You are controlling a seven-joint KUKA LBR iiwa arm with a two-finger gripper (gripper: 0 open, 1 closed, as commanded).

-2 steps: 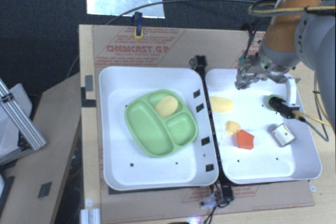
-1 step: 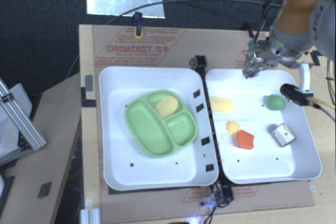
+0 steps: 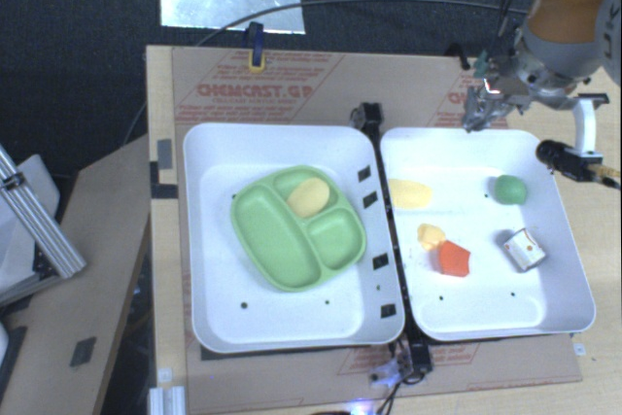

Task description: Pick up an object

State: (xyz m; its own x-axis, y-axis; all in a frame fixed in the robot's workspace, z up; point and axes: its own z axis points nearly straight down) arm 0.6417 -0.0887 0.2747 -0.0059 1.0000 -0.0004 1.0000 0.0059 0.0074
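Grey gripper hovers over your right bin's far edge, carrying nothing; finger spread seems unclear. Green ball sits nearest.

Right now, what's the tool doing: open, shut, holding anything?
Tool: cannot be told whether open or shut; it hangs above the right bin's far rim, nothing seen in it.

Grey arm with orange band
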